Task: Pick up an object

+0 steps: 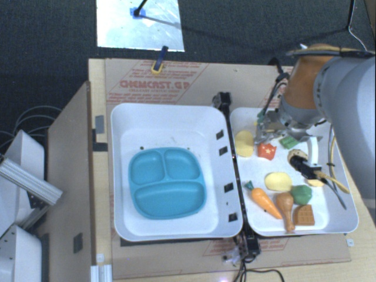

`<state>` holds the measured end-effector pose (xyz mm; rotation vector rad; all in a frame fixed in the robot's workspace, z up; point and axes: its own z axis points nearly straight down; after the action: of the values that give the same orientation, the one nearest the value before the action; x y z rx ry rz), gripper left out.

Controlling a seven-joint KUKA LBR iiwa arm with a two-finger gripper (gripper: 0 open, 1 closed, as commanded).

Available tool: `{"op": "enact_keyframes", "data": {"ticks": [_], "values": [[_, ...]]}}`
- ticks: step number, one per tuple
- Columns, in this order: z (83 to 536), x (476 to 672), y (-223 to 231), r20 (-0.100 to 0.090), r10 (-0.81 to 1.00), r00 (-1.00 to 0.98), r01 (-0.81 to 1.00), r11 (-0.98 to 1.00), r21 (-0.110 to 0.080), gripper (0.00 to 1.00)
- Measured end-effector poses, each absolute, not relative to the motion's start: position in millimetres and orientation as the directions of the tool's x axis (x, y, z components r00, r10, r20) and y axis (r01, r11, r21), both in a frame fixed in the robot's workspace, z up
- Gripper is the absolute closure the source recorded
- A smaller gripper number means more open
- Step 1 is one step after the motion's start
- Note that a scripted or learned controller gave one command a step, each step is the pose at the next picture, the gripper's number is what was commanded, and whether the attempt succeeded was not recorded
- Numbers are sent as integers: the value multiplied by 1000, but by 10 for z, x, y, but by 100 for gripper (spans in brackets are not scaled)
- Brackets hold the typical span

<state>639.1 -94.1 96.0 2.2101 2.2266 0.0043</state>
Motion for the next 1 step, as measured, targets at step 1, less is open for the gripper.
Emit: {"op": "enact_keyframes", "data": {"ticks": [1], "values": [[1898, 5932, -552, 2, 1000, -7, 1000, 7, 5, 100]]}}
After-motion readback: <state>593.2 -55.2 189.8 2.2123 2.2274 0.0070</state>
